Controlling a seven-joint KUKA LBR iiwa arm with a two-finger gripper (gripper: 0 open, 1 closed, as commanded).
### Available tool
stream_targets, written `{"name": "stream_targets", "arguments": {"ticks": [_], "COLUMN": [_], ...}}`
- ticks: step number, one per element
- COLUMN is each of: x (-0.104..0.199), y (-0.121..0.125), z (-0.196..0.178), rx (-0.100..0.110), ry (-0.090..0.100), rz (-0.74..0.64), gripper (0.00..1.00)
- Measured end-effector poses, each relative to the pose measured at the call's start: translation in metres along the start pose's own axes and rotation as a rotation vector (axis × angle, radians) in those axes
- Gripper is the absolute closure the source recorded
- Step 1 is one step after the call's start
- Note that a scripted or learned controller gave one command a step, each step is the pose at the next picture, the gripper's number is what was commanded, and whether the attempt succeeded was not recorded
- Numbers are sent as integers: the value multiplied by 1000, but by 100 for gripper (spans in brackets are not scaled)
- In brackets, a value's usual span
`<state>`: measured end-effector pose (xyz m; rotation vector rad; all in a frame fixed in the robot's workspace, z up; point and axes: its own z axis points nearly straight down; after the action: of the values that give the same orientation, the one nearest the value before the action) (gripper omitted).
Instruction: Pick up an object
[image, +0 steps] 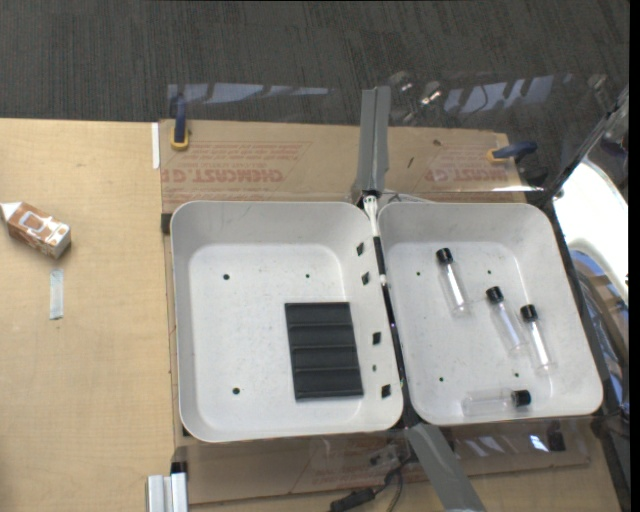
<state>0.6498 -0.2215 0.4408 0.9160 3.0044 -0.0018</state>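
Note:
A black ribbed rectangular block (323, 350) lies flat in the left bin (200, 240), toward its front middle. The right bin (560, 250) holds several clear tubes with black caps. One tube (450, 280) lies near the bin's middle, a second tube (503, 318) and a third tube (535, 337) lie side by side to its right, and another tube (495, 402) lies crosswise near the front wall.
A small orange and white box (38, 229) and a pale strip (56, 296) lie on the wooden bench at the far left. Brown cardboard (260, 165) sits behind the bins, held by clamps. A grey divider post (374, 140) stands between the bins at the back.

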Motion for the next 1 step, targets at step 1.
{"name": "stream_targets", "arguments": {"ticks": [1], "x": [-2], "y": [2], "z": [-2], "rx": [-1], "ry": [-3], "rz": [-96], "gripper": [100]}}
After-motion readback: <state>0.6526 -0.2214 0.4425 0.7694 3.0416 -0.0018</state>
